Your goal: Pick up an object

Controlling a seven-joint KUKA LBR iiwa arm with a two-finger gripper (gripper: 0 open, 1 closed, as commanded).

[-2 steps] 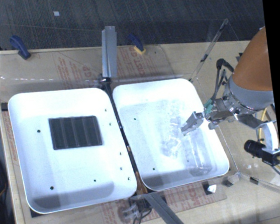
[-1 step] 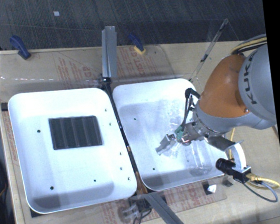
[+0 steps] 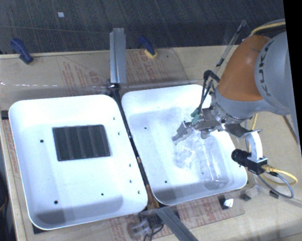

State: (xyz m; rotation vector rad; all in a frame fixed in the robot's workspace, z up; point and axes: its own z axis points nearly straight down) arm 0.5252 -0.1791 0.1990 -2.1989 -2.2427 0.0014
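Reaching into the right bin (image 3: 145, 161), the gripper (image 3: 184, 132) is being positioned over clear plastic objects (image 3: 199, 157) lying at the bin's right side; its grip cannot be told; a descent is being called for next, by this judgement.

A robotics laboratory workcell, viewed from above. A wooden bench (image 3: 52, 74) on dark carpeted floor (image 3: 126, 5) carries two shallow white bins (image 3: 42, 212) set side by side, with blue clamps (image 3: 21, 51) gripping its far edge. An industrial arm (image 3: 255, 77), grey with an orange band, reaches in amid loose cables (image 3: 278, 180).
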